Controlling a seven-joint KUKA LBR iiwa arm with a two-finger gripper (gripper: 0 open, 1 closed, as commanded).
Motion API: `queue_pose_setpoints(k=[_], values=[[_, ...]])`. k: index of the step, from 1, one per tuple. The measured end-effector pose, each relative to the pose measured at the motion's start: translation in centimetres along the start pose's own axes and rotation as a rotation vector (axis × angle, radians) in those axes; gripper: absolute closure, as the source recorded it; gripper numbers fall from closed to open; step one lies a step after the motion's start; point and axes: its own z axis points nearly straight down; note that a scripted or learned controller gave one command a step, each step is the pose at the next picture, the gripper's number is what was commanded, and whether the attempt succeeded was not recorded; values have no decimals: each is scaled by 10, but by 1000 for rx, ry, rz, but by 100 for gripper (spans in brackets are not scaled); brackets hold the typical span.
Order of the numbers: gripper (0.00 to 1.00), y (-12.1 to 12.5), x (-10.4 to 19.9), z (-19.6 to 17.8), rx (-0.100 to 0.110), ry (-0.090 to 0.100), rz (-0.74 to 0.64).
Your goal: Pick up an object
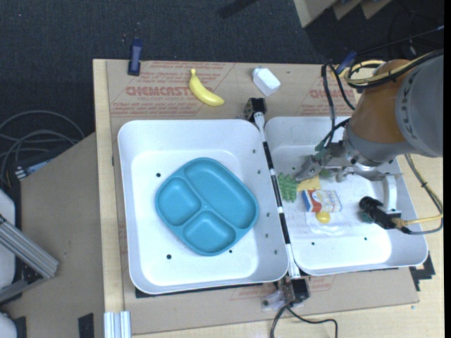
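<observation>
In the right bin a small heap lies near the left wall: a green leafy toy, a yellow piece, a clear packet with red and blue print and a small yellow bit. My gripper hangs low over the upper edge of this heap, just above the yellow piece, with the grey and orange arm behind it to the right. Whether anything sits between its tips is hidden. The left bin holds a blue divided plate.
On the cardboard behind the bins lie a yellow banana, a white block and a small blue object. The divider between the bins runs close to the green toy.
</observation>
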Motion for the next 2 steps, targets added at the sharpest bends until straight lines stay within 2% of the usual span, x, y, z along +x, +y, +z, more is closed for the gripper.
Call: queue_pose_setpoints(k=[1,2], values=[[0,75,11,15,11,2,-2],[100,76,11,4,8,1,-3]])
